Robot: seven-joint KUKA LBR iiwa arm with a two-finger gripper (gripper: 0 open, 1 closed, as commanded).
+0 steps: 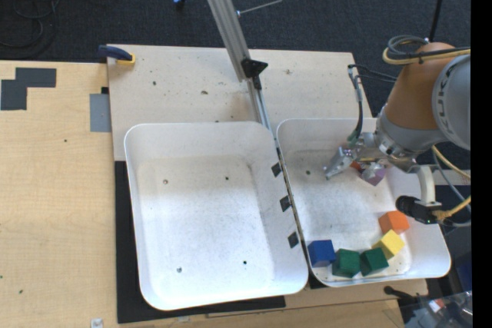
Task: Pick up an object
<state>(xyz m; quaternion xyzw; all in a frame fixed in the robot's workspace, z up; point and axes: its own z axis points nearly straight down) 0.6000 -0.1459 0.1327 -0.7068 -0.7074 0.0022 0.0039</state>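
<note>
My gripper [335, 164] hangs low over the upper middle of the right bin [319, 131], pointing left. A purple block [374, 175] lies just to its right, partly under the wrist, with a small red piece [356, 164] beside it. Along the bin's front right corner sit a blue cube [321, 251], two green blocks [347, 263] [374, 260], a yellow cube [392, 243] and an orange cube [395, 223]. Nothing shows at the gripper's tip.
The left bin [154, 142] stands beside the right one, with black clips [284, 203] on the shared rim. A slanted metal pole [227, 19] rises behind the bins. A black cable and connector [419, 208] hang near the orange cube.
</note>
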